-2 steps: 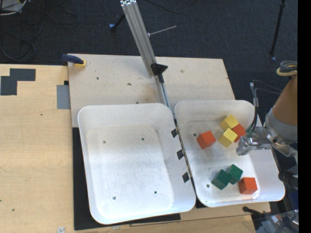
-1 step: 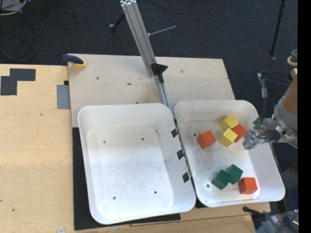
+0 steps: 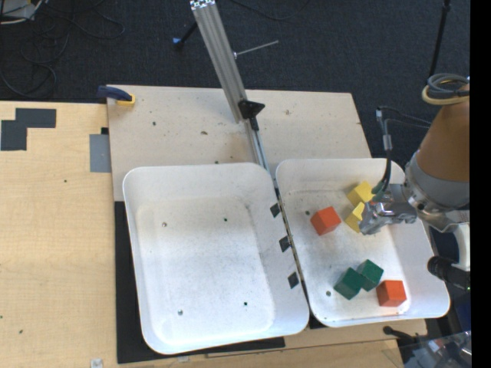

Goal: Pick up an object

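Here the arm [image 3: 449, 159] reaches in from the right over the right bin [image 3: 307, 176], with its orange band above the grey wrist. The gripper [image 3: 371, 219] hangs low over the upper right part of that bin, right at a pair of yellow blocks [image 3: 358, 193]. One yellow piece shows above and to the left of the metal tip, and another bit of yellow pokes out just beside it lower down. The gripper overlaps these blocks so closely that I cannot tell how far it is open, or whether it has hold of anything.

An orange block [image 3: 326, 221] lies just to the left of the yellow ones, near but apart from them, on the bin floor. Toward the front of the same bin sit two green blocks [image 3: 359, 277], touching each other, and a second orange block [image 3: 392, 293] rests just beside them on the right, near the bin's front corner.

The left bin [image 3: 146, 182] sits side by side with the right one, and small black clips [image 3: 285, 243] run along the seam between them. A slanted metal bar [image 3: 222, 52] rises from behind the bins toward the top of the view. A small blue and yellow clamp [image 3: 116, 94] lies at the far left corner of the bench [image 3: 307, 110].
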`<action>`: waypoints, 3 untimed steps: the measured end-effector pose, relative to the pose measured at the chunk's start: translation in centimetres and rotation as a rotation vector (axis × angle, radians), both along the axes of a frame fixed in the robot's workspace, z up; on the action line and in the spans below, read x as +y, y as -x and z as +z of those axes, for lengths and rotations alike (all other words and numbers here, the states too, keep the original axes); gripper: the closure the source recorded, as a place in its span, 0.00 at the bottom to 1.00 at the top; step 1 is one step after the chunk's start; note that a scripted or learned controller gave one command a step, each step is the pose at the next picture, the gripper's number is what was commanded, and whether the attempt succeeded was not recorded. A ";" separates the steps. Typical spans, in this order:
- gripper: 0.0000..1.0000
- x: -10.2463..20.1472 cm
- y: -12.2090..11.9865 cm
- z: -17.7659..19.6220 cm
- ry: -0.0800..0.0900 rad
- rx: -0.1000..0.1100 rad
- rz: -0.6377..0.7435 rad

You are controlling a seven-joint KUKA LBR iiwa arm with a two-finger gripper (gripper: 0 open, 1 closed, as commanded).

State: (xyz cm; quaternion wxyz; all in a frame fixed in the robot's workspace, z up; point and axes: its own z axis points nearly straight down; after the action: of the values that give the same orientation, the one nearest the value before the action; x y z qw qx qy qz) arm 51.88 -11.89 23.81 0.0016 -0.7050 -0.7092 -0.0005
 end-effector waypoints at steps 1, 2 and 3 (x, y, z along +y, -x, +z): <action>1.00 4.7 1.0 -0.9 0.000 0.004 -0.001; 1.00 10.3 1.6 -1.9 0.000 0.003 -0.001; 1.00 15.9 1.7 -2.7 0.001 0.005 -0.001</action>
State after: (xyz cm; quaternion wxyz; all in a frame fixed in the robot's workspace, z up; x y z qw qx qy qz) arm 50.13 3.97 21.09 0.0031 -0.7053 -0.7089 0.0015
